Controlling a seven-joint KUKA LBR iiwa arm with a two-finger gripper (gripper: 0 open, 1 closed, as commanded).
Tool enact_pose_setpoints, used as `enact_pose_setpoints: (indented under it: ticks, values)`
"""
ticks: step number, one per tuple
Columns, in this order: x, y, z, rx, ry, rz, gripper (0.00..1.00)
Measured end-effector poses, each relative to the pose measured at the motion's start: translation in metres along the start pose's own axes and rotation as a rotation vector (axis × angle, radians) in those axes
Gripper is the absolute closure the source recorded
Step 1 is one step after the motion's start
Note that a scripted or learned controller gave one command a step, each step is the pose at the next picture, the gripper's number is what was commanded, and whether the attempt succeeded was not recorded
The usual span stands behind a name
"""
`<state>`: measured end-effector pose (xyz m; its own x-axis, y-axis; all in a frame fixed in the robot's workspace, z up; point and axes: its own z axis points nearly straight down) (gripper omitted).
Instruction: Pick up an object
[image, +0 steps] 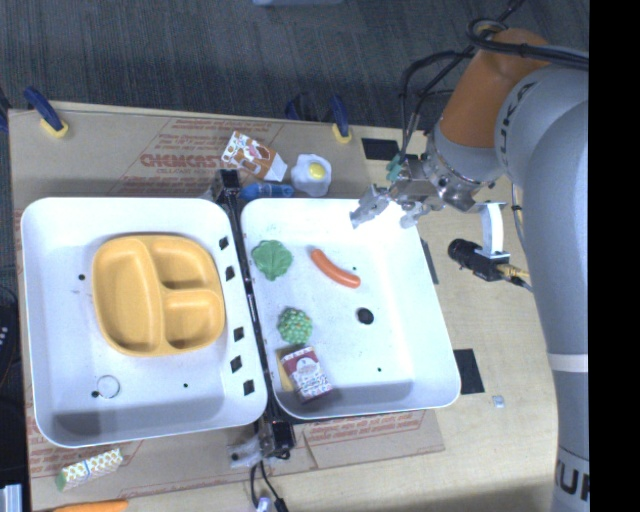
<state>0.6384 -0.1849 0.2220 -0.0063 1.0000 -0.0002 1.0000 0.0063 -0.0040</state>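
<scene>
My gripper (385, 210) hangs over the far right corner of the right bin (425, 335), its fingers apart with nothing between them. Below and to its left in that bin lies an orange sausage (335, 268). A green leafy piece (271, 258) lies near the bin's left wall. A green bumpy ball (294, 325) sits further forward, and a small red packet (306, 373) lies near the front wall. A small black disc (365, 317) rests in the middle of the bin floor.
The left bin (50, 310) holds a yellow compartment tray (160, 292) and a clear ring (107, 386). Behind the bins lie a patterned packet (246, 154), a blue item (265, 189) and a white-and-yellow piece (312, 173). A wrapped candy (90, 468) lies at the front left.
</scene>
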Motion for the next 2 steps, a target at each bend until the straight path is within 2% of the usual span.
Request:
enact_pose_setpoints:
  ticks: [1, 2]
  values:
    - [0.027, 0.012, 0.131, 0.001, 0.001, -0.099, 0.0]
    - [0.027, 0.013, 0.12, 0.001, 0.001, -0.102, 1.0]
